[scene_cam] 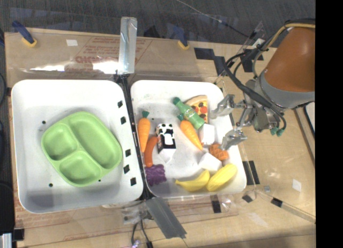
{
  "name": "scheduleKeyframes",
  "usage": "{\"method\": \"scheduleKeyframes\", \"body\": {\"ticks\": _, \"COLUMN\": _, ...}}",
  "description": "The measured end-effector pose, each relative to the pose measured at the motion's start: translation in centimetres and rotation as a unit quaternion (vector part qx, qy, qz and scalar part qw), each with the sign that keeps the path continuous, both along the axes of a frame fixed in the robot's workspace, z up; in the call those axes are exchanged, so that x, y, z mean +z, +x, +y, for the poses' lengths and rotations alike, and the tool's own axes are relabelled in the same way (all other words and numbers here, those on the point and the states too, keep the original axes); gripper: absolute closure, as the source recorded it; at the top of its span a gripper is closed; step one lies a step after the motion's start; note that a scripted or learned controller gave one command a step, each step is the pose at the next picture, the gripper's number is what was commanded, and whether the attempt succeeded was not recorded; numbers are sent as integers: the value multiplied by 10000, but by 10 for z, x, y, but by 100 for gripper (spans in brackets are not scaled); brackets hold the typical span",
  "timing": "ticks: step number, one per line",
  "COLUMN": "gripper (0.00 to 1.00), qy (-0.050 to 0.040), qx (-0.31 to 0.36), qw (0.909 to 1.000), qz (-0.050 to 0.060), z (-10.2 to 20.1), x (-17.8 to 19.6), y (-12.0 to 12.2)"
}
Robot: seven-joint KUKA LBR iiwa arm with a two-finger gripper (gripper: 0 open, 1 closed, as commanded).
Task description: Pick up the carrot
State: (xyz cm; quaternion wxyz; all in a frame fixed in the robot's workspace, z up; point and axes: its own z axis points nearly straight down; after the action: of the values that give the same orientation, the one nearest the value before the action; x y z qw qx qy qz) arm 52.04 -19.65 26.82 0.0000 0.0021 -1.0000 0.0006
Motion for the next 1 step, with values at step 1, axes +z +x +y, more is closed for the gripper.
{"method": "scheduleKeyframes", "body": {"ticks": 1, "gripper": 0, "qy": 26, "qx": -652, "qw": 9978, "qz": 64, "z": -8, "x": -132, "y": 15}}
